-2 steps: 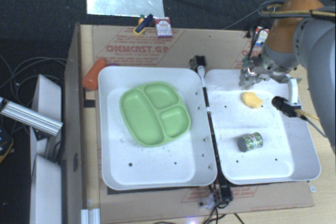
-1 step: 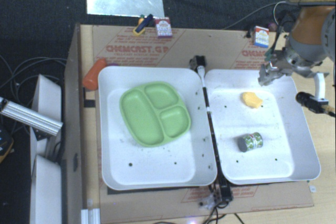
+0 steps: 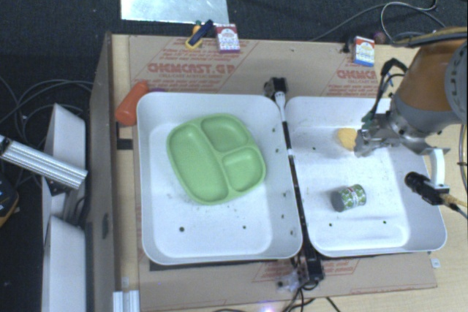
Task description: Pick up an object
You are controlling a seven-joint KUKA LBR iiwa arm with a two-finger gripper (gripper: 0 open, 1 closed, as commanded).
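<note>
The gripper sits low in the right bin, near its far edge, just beside the yellow object; whether the jaws are open or closed cannot be told. A can lies mid-bin, well apart. To grasp the yellow object well, centre the jaws over it, descend fully, then close before lifting.

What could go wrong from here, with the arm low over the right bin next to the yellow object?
The gripper sits right beside the yellow object, which is partly hidden behind it, so a close may only nudge it aside rather than catch it. The object lies near the far wall of the right bin, and a push could pin it against that wall. The small can lies on its side and may roll if bumped.
</note>
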